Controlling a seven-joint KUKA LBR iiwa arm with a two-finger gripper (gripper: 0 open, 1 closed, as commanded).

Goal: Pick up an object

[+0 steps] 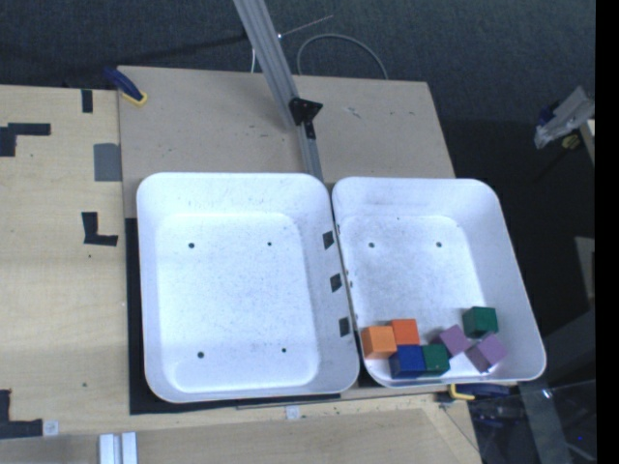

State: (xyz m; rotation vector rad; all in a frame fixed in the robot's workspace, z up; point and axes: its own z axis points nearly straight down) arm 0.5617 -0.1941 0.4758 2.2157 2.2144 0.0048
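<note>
Two white bins side by side on the desk (387, 114). Left bin (232, 211) has bare floor. Right bin (426, 201) carries all the blocks, packed into its near corner against the front wall.

Blocks: two orange ones (379, 340) (405, 331) touching each other; a blue block (409, 360) just in front of them, touching a green block (436, 358); two purple blocks (453, 338) (486, 353) further right; a dark green block (480, 320) a little apart, nearest the right wall.

Jaws: cannot tell whether open or closed.

Risks, as judged from the layout:
- Crowding. Orange, blue and green sit face to face, so there is little room for a finger between them. A descent there would likely land on top of a neighbour, or shove the cluster instead of closing round one block.
- Walls. The cluster hugs the front rim and the corner curve; a finger on that side could strike the wall.
- Purple blocks look turned at an angle; a squeeze across corners could spin one out.
- Best odds: the dark green block, with the most free space around it.
</note>
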